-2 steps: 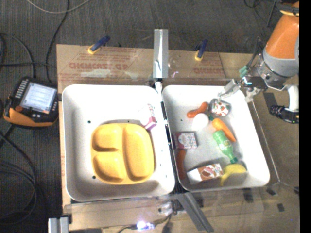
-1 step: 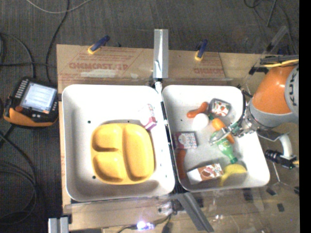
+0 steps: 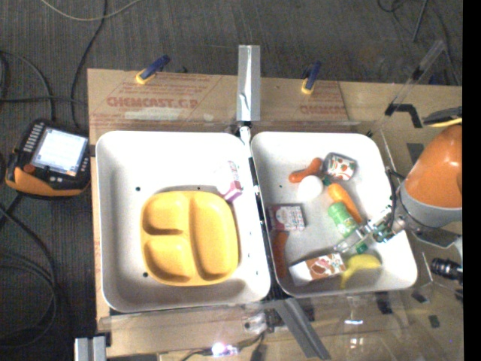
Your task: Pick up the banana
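From the fixed overhead camera, two white bins sit side by side: the left bin (image 3: 113, 201) and the right bin (image 3: 301, 149). One yellow divided tray (image 3: 192, 235) lies in the left bin, toward its 6 o'clock side, and one small pink-and-white packet (image 3: 233, 190) rests at the tray's 1 o'clock corner.

The right bin holds one banana (image 3: 361, 267), one carton (image 3: 323, 266), one green bottle (image 3: 343, 218), one carrot (image 3: 342, 195), one white egg-like ball (image 3: 309, 187), one orange-red piece (image 3: 303, 174), one small printed can (image 3: 340, 166) and one dark square packet (image 3: 288, 217).

The banana lies at the right bin's 5 o'clock corner, near the front wall. It is yellow, short and curved, partly in shadow. The carton touches it at its 9 o'clock side, and the green bottle stands at its 11 o'clock.

The gripper (image 3: 368, 235) comes in from 3 o'clock beneath the orange-banded arm (image 3: 440, 175) and sits just at the banana's 12 o'clock; whether its jaws are spread or pressed together cannot be told, and nothing is visibly pinched.

Outside the bins, one handheld pendant (image 3: 51, 159) lies at 9 o'clock, and two blue-and-yellow clamps (image 3: 152, 68) (image 3: 310, 79) hold the board at 12 o'clock.
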Robot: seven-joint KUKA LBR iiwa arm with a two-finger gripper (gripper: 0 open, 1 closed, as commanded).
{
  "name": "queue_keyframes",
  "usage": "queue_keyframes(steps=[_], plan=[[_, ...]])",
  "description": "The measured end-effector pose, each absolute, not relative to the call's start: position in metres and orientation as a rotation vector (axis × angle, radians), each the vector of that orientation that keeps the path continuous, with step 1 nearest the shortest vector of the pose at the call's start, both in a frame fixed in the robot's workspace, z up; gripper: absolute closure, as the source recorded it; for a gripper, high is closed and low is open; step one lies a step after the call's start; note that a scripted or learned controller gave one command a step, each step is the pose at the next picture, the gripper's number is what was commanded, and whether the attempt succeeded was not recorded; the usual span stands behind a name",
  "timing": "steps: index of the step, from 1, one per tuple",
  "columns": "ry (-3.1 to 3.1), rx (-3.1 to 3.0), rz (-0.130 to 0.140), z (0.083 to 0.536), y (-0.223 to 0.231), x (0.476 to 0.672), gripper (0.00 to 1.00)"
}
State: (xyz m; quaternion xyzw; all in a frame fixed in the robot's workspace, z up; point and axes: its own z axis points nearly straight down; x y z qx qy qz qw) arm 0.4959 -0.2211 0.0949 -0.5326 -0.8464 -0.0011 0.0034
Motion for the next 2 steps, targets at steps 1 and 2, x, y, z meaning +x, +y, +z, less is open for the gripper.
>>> queue_keyframes(steps=[1,2], plan=[[-2.653,-1.670,-0.006,0.0949,-0.2211,0.4961,0.00],[-2.654,-1.665,-0.011,0.1014,-0.2189,0.4983,1.00]])
